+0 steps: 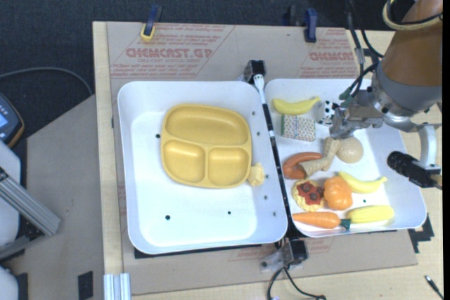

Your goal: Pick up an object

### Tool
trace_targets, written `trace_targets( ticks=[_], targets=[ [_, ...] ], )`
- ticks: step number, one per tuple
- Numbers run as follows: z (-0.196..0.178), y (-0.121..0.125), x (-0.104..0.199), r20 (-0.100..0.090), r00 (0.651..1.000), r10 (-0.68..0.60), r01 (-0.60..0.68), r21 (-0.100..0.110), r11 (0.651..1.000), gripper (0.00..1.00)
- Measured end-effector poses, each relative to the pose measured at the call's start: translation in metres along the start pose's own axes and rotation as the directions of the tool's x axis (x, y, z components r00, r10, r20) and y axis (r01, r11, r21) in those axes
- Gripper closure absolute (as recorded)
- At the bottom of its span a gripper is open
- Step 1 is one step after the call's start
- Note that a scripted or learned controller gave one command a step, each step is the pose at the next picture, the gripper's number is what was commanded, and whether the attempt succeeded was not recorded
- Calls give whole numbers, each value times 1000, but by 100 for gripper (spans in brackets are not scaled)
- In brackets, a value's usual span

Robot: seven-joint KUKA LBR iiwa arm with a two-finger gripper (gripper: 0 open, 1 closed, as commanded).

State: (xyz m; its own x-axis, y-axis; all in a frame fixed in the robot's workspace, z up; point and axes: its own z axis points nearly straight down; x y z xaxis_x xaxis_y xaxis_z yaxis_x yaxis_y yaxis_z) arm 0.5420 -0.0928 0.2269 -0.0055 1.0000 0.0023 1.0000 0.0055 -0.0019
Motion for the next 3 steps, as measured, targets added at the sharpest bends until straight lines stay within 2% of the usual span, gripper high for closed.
trace_targets(
  ticks=[1, 2, 3],
  targets=[
    [9, -6, 45, 1, 1000, 3, -3, 1, 1000, 100],
    [-7, -14, 87, 1, 1000, 2, -2, -3, 1000, 100],
    [11, -8, 94, 2, 1000, 5, -5, 2, 1000, 100]
  ],
)
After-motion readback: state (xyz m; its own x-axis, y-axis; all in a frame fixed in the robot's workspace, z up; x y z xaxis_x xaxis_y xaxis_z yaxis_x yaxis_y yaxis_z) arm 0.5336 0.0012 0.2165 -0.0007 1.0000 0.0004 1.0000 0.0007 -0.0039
